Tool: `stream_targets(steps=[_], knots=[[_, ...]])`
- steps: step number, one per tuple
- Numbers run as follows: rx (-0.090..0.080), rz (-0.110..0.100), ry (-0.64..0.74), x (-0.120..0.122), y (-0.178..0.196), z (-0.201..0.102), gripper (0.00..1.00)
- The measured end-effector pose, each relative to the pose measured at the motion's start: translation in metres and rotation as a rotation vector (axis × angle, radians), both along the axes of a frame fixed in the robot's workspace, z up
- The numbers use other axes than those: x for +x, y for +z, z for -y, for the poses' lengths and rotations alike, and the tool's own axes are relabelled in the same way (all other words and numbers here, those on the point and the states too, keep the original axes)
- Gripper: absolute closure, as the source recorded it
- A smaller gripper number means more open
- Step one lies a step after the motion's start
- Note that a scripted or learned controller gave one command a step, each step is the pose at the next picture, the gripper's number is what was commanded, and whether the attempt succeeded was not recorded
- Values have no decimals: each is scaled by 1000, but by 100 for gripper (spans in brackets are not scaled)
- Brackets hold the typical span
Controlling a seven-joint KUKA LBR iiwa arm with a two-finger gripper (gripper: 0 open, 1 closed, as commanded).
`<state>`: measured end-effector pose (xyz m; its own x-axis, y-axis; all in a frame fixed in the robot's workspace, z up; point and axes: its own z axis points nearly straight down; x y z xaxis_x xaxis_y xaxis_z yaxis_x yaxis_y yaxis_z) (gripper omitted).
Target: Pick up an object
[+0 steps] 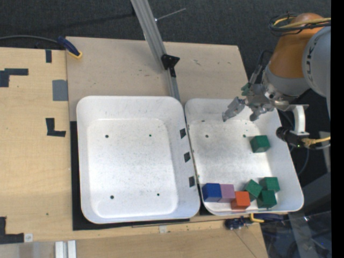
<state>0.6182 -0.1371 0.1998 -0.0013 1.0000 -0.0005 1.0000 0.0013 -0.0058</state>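
Note:
My gripper [243, 112] hangs over the far end of the right bin [223, 155], open, with nothing between its fingers [231, 110]. A lone green cube [260, 143] lies in that bin, nearer the camera and slightly right of the gripper. Along the bin's near edge sit a blue cube [212, 191], a purple cube [227, 191], an orange cube [242, 199] and three green blocks [266, 191] bunched in the near right corner.
The left bin [129, 99] lies alongside, with a raised rim between the two. A slanted metal post [153, 31] rises behind the bins. The arm's orange band [290, 52] is at the right. A blue-and-yellow clamp [70, 45] lies at the back left.

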Motion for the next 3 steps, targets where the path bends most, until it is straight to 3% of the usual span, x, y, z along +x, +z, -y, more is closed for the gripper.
stream_targets(steps=[2, 3], knots=[[0, -1, 0, 6, -104, 0, 0], [1, 3, 2, 7, -90, -1, 100]])
